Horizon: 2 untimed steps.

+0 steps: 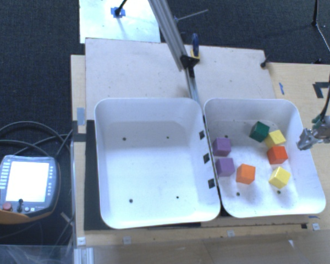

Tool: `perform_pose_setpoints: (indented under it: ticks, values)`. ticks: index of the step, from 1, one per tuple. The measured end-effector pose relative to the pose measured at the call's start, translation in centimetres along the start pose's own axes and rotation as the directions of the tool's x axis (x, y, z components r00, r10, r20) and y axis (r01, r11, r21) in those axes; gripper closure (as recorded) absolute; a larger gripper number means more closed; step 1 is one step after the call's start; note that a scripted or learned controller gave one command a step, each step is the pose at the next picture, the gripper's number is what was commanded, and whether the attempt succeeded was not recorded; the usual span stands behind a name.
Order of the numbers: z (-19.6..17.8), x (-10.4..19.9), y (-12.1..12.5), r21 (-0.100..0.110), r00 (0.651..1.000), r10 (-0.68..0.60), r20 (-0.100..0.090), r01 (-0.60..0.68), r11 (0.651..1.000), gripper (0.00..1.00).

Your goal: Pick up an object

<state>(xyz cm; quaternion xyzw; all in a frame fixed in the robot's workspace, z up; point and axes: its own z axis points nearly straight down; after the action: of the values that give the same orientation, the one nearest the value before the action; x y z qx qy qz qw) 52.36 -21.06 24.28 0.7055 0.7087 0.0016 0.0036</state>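
The right bin (297, 114) holds several small cubes: a green one (259, 131), two yellow ones (275, 138) (279, 177), a red one (277, 154), an orange one (245, 174) and two purple ones (221, 146) (225, 166). My gripper (308, 139) enters at the right edge of the view, just outside the right bin's right wall, level with the red cube. Nothing shows between its tips.
The left bin (107, 125) sits beside the right one on the bench. A metal pole (168, 23) slants down from the top to the gap between the bins. A teach pendant (25, 188) lies at far left on the floor.
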Motion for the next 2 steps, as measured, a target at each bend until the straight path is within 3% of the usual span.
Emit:
perform_pose_setpoints:
  ticks: [1, 2]
  values:
    - [-2.1, -0.1, 0.1, 0.003, 1.0, 0.0, -0.001, 0.0, 1.0, 1.0]
    - [-1.5, 6.1, 0.4, 0.005, 1.0, -0.007, -0.005, 0.007, 1.0, 1.0]
